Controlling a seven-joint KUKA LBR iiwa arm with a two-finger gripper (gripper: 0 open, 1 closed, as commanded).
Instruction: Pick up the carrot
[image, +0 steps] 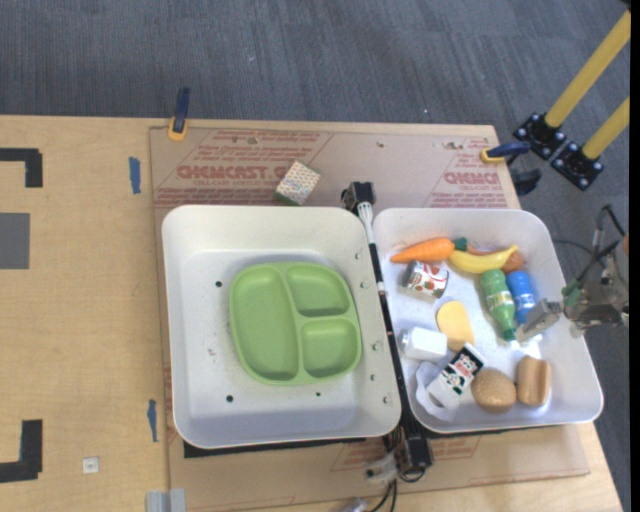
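Potato (493, 389) at lower right of right bin (580, 400), carrot (424, 249) at its upper left beside banana (482, 260), gripper (545, 318) at right edge, jaw state unclear

Bright, even overhead light, with soft, faint shadows. The two white bins (190, 300) look nearly washed out, with mild glare on their rims. The picture is slightly soft and grainy; small labels on the counter (80, 300) are unreadable.
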